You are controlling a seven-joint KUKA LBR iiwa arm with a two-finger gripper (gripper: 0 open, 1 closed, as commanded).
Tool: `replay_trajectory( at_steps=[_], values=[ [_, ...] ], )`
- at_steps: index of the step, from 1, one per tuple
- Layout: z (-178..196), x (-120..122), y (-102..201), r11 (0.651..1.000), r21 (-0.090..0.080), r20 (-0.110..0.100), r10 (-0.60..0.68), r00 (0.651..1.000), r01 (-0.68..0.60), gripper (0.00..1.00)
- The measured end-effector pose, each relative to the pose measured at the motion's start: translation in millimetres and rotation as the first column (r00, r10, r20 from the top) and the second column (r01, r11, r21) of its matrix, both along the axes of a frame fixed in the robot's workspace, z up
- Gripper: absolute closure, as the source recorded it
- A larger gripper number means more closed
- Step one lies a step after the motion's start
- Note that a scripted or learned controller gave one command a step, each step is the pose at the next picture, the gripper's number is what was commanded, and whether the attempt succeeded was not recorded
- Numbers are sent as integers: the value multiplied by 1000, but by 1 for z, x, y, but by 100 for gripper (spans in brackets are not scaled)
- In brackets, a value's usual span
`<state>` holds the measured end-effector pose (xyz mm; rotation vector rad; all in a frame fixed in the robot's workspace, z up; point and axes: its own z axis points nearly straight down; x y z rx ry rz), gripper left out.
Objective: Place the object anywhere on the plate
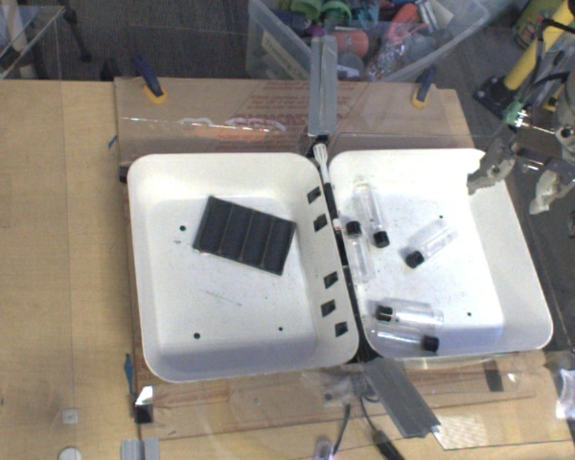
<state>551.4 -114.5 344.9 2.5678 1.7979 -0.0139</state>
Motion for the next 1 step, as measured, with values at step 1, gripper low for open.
replay_trajectory(
  at_steps=[1],
  values=[
    [10,1,-1,1000,-1,1,1,1000,-1,100]
  ],
)
